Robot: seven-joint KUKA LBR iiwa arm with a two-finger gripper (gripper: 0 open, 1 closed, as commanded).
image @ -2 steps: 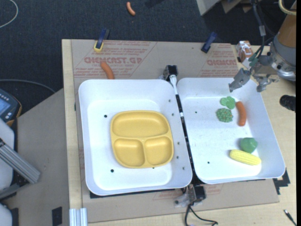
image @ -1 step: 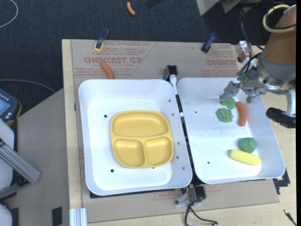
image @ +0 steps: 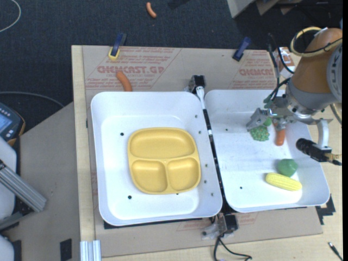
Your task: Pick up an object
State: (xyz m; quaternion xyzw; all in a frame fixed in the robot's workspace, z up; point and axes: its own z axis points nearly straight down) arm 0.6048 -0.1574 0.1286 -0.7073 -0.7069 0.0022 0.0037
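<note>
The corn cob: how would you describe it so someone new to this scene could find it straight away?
Look in the right-hand white bin, the one the arm reaches into, and go to its near right corner. The corn cob lies there on its side, just below a round green item. It is the bin's one yellow, elongated piece; the broccoli and orange carrot sit farther back by the gripper.

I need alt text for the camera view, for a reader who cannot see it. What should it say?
A grey and orange robot arm lowers its gripper over a green broccoli piece in the right white bin, which also holds a carrot, a green vegetable and a corn cob. The left bin holds a yellow divided plate.
</note>
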